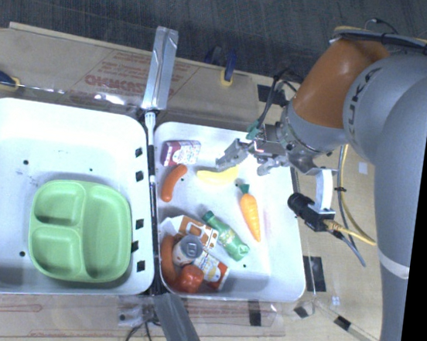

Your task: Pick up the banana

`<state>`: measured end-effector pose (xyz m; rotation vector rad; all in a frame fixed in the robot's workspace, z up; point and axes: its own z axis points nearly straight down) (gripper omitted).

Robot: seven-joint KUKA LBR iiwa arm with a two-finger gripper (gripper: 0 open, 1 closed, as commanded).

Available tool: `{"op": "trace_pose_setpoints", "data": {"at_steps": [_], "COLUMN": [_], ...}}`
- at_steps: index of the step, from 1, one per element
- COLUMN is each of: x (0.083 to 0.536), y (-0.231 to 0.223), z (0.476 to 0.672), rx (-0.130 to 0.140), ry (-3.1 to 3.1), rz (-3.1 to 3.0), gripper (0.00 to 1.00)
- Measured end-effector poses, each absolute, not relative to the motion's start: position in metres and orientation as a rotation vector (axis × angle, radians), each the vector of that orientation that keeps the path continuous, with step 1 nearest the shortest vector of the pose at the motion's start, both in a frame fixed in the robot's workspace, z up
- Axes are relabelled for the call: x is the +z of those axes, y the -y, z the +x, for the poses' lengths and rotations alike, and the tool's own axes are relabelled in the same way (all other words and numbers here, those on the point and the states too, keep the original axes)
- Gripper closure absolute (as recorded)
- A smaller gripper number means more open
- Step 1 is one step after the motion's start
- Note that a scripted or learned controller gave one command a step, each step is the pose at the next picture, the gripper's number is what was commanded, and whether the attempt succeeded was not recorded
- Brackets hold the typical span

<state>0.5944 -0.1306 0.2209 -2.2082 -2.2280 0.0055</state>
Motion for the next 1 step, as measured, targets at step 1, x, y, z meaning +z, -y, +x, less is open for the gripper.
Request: {"op": "trace_pose_setpoints", "data": {"at_steps": [1], "x": [0.0916], "y": [0.1532], "z": [0.6399], "rx": [0.004], "ry": [2.205], "rz": [-2.236], "gripper": [0.0]}}
